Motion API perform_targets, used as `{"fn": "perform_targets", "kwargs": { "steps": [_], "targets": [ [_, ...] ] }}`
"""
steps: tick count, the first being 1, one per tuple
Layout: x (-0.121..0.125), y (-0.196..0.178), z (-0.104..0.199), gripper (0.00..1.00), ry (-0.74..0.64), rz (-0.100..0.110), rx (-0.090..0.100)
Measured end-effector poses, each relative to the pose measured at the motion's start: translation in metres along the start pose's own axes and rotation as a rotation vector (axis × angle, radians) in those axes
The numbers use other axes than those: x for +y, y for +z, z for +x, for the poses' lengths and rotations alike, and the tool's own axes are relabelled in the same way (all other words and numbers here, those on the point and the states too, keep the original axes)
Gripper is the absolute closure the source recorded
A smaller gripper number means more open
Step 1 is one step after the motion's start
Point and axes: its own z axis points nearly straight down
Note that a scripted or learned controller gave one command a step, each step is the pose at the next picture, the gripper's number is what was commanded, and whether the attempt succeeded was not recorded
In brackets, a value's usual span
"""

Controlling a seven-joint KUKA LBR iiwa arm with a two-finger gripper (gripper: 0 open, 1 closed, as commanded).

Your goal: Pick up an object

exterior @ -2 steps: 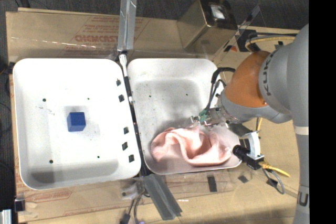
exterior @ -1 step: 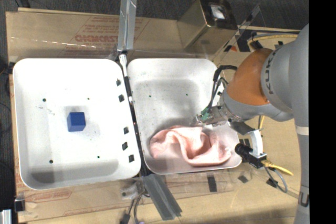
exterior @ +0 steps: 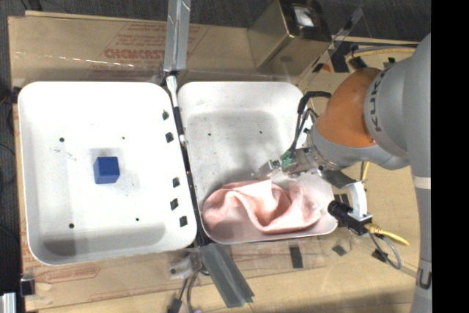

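Tool (exterior: pixel 282 165) fingers too small to tell apart, pink cloth (exterior: pixel 264 207) partly under the arm (exterior: pixel 366 121), arm cut off at right

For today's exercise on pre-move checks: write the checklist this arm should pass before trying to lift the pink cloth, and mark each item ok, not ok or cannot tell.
1. Cloth lies inside the right bin: ok.
2. Gripper sits over the cloth's upper edge: ok.
3. Cloth caught by the gripper: cannot tell.
4. Cloth free of the bin's near rim: not ok, it bunches against it.
5. Blue cube away in the left bin: ok.
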Motion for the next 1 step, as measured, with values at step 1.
{"fn": "perform_targets", "kwargs": {
  "steps": [1],
  "targets": [
    [-0.0388, 0.0108, 0.0108, 0.00, -0.131, -0.001, 0.000]
  ]
}}
